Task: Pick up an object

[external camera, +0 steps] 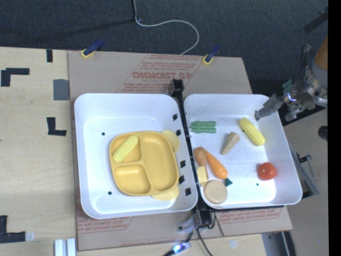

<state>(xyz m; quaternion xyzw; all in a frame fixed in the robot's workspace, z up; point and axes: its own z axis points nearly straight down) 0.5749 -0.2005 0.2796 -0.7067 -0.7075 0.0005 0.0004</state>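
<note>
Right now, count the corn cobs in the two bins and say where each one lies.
2. One corn cob lies in the upper-left compartment of the yellow tray in the left bin. The other corn cob lies bare in the right bin, near its upper right corner.

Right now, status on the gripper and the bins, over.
Gripper at right bin's upper right rim, nothing between fingers. Nearest pick: yellow corn, just below it. Tomato, carrot further in. Path clear.

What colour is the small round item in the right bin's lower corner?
Red, a tomato, seen in the camera view.
</note>
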